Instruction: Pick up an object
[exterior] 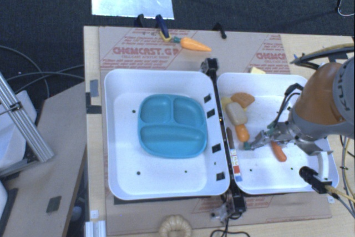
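Right bin (310, 183): pincer (256, 143) low beside a small carrot (242, 133); whether spread or pressed together, cannot tell. The carrot, likely light, stiff, slick plastic, is best pinched across its middle.

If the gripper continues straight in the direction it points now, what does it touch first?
The gripper points left, low in the right bin. Probably it meets the small orange piece first, then the bin's left wall; depth is unclear.
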Robot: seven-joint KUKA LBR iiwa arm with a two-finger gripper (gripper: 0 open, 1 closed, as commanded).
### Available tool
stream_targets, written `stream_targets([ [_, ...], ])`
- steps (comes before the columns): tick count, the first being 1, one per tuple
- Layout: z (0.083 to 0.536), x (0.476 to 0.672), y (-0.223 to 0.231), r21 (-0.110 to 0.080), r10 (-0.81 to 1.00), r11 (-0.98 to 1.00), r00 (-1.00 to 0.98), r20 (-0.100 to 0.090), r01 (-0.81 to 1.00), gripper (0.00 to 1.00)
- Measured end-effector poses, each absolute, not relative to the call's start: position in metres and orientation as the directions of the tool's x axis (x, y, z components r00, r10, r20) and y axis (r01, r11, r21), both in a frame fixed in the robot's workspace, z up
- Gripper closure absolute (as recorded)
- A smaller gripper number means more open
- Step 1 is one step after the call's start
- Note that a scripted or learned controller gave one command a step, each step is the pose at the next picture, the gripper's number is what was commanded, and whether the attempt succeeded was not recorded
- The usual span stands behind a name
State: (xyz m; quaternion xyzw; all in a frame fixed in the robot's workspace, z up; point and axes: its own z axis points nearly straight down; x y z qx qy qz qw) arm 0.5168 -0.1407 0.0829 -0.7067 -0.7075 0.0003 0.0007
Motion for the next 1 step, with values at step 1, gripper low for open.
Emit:
stream_targets([
  [1, 0.095, 0.5179, -0.1412, 0.002, 1.0, 0.001, -0.001, 0.0, 1.0, 1.0],
])
